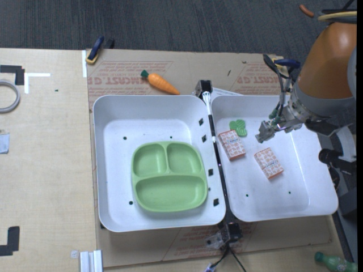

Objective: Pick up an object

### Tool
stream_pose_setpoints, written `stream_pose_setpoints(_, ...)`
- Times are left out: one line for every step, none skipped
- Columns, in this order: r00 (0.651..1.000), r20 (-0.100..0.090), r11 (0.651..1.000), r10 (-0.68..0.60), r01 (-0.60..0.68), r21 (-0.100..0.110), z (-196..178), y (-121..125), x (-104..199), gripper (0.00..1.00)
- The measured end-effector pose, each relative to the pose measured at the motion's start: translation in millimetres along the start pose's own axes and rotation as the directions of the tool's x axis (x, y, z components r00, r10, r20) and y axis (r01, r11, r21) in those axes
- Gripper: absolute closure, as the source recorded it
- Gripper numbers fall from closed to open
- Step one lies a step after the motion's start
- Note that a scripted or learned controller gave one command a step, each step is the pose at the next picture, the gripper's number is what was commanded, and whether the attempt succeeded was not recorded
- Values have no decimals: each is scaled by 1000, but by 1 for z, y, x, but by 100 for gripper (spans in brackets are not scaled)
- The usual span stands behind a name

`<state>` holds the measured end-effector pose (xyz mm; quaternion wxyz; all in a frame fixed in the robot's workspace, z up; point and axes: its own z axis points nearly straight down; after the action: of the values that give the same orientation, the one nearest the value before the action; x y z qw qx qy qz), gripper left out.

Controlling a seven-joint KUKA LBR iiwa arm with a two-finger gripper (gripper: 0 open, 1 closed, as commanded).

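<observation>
In the right bin [295, 203] lie two small patterned boxes, one [232, 144] near the bin's left wall and one [269, 164] toward the middle. A small green leafy toy [239, 127] sits just above the first box. My gripper [266, 132] hangs over the right bin, up and to the right of the green toy and above the second box. Nothing shows between its fingers. The grey and orange arm [329, 61] comes in from the upper right.
The left bin [108, 152] holds a green divided plate [169, 176]. A toy carrot [161, 83] lies on the cardboard behind the bins. A black clamp [204, 88] sits at the bins' shared far corner. A blue clip [95, 49] is at the cardboard's far left corner.
</observation>
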<state>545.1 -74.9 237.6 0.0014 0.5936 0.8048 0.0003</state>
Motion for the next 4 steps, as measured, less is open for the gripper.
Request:
stream_pose_setpoints(1000, 0, 1000, 0, 0, 0, 0, 0, 0, 0)
stream_pose_setpoints(956, -2, 956, -294, 294, 1, 107, -24, -39, 0)
stream_pose_setpoints(880, -3, 880, -475, 475, 1, 145, -22, -19, 0)
stream_pose_setpoints(882, 0, 882, -472, 472, -2, 135, -21, -20, 100)
